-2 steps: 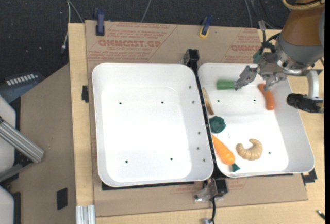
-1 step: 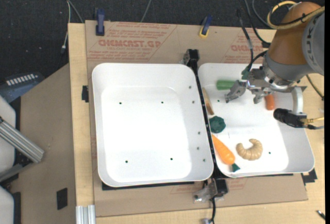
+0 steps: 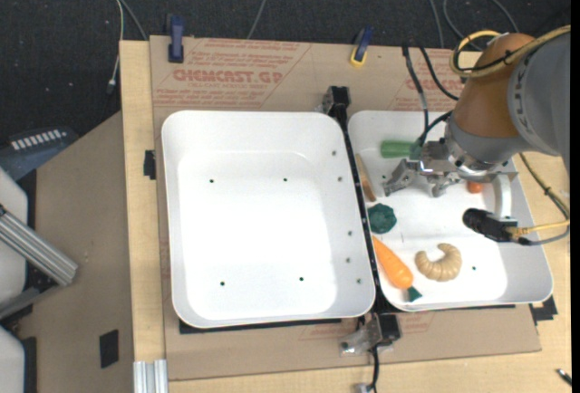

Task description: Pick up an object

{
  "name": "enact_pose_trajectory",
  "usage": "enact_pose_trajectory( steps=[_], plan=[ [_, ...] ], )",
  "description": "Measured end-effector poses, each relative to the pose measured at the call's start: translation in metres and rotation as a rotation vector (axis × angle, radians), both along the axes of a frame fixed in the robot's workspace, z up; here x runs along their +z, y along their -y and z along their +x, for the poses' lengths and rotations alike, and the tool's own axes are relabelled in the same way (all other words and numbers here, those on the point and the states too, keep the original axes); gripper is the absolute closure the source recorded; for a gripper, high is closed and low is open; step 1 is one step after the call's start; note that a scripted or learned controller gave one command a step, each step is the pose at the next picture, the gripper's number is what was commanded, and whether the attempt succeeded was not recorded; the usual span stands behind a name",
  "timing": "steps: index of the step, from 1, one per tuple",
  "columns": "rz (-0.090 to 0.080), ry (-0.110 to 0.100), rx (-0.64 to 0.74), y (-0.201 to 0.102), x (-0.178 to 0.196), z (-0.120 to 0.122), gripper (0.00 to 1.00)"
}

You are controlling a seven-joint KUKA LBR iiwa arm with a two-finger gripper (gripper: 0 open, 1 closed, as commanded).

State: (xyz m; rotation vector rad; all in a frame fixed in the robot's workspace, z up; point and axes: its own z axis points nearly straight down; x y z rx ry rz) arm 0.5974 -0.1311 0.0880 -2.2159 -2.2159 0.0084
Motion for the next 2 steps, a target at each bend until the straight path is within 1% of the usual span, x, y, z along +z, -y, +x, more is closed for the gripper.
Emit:
enact_pose_trajectory(
  steps=[1,2],
  plan=[
    [0.0,0.0,0.0,0.001,0.01,0.001,1.0],
    [-0.002,0.009,0.0,-0.001,0.069,0.004,1.0]
  ],
)
